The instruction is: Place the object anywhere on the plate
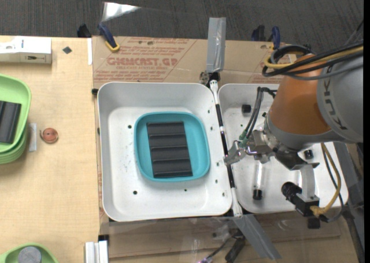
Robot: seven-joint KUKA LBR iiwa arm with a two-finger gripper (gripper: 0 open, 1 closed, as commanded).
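Note:
A teal square plate (pixel 142 151) lies in the middle of the left white bin (pixel 115 186). A black ridged slab (pixel 169 149) lies on the plate. In the right bin (pixel 243 198) a thin pale pen-like stick with a dark tip (pixel 257 182) lies upright in the picture. The grey and orange arm (pixel 298 108) hangs over the right bin. Its gripper (pixel 236 153) shows as metal parts low at the left side of the right bin, close to the divider. It sits just left of the stick's upper end, and I see nothing held in it.
A small black piece (pixel 247 108) lies at the back of the right bin. Cables and a black fitting (pixel 292 192) hang off the arm over the bin's right half. A green dish (pixel 14 120) and a small round red thing (pixel 50 135) sit on the bench at left.

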